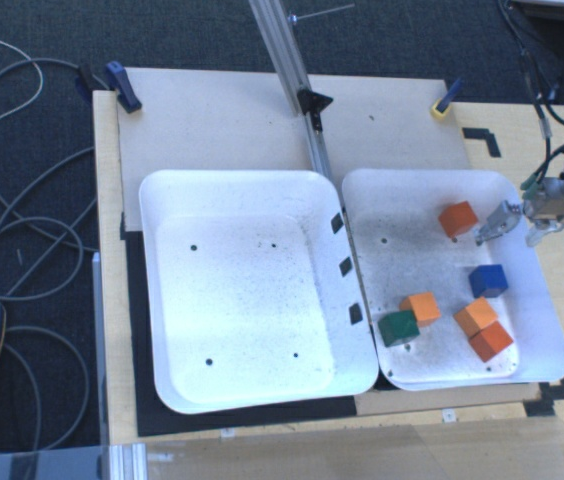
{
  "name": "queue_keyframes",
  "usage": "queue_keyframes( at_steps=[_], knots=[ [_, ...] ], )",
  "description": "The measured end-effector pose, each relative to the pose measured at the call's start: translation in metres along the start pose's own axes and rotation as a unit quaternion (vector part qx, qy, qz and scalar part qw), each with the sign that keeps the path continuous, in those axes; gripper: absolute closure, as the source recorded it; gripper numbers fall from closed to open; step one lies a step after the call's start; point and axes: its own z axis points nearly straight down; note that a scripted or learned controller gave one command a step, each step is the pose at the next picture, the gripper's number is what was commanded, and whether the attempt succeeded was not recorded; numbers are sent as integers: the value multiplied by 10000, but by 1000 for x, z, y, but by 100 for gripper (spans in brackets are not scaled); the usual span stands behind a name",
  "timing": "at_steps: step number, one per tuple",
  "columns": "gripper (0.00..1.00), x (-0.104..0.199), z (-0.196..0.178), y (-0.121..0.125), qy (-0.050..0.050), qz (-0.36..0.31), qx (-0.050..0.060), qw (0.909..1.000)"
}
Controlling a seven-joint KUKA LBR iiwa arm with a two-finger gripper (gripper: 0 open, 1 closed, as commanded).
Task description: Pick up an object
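The blocks lie in the right bin [552, 308]: an orange one [457, 218] near the top, a blue one [488, 280], two orange [422, 307] [484, 328] and a green one [398, 327] below. The tool [518, 224] hangs released at the bin's right rim, beside the upper orange block and grasping nothing, the frame edge cutting off its arm. The left bin [162, 268] adjoins.

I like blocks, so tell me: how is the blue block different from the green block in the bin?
The small blue cube-shaped block is blue; the small green cube-shaped block is dark green. The blue block sits apart from the others, nearer the bin's right wall, while the green block lies by the bin's left wall, touching a small orange block. Both look like similar-sized cubes resting in the right white bin.
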Motion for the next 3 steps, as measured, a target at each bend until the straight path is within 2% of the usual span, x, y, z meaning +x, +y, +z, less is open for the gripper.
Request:
queue_keyframes(
  at_steps=[1,2,3],
  knots=[
    [0,3,-6,-12,2,10,-1,10000],
    [0,0,73,-8,-19,2,-46,10000],
    [0,33,116,-47,14,7,18,10000]
  ],
)
